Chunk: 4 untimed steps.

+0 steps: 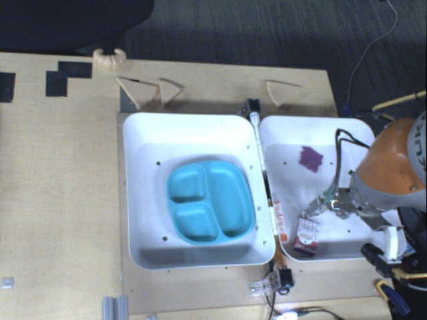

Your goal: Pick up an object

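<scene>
In the right bin (pixel 347 129) a small purple object (pixel 310 157) lies near the back. A red-and-white packet (pixel 307 231) rests by the front left corner, with a dark purple piece (pixel 304 249) just below it. My gripper (pixel 319 207) reaches in from the right, low over the bin floor, with its tip just above the packet's upper edge. Whether it touches the packet is unclear. The arm's orange band (pixel 393 162) shows at the right edge.
The left bin (pixel 143 179) holds a blue three-compartment plate (pixel 210 200). A divider rail (pixel 262 172) runs between the bins. Cables and clips lie at the bench's front edge (pixel 280 282). A black cable (pixel 338 152) loops over the right bin.
</scene>
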{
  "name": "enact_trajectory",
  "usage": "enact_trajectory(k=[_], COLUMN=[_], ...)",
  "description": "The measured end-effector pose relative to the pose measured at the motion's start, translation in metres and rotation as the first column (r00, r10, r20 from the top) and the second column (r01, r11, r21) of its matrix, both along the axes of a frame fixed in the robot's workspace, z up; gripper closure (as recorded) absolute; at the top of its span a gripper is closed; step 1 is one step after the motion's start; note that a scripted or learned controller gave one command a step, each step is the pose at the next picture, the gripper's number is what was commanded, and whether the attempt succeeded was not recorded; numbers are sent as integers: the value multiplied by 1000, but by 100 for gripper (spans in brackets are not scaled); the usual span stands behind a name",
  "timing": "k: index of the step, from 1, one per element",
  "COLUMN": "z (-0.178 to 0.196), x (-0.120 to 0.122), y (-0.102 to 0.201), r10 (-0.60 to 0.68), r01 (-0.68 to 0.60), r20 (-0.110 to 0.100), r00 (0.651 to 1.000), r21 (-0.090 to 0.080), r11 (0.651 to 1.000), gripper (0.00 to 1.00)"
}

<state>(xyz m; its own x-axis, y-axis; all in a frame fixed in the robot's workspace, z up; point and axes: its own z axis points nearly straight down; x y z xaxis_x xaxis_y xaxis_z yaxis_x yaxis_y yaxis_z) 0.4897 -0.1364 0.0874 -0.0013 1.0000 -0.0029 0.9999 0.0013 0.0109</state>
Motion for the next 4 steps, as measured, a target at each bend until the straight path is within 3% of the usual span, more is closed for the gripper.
enact_trajectory(k=[1,2,3,4], z=[12,35,16,24], x=[2,81,108,77], y=[0,55,1,-71], r10=[1,4,2,2], r01=[-1,-4,-2,-2], r20=[6,-7,-8,-8], r00=[1000,1000,1000,1000], r21=[-1,4,2,1], r11=[1000,1000,1000,1000], gripper=[100,100,100,100])
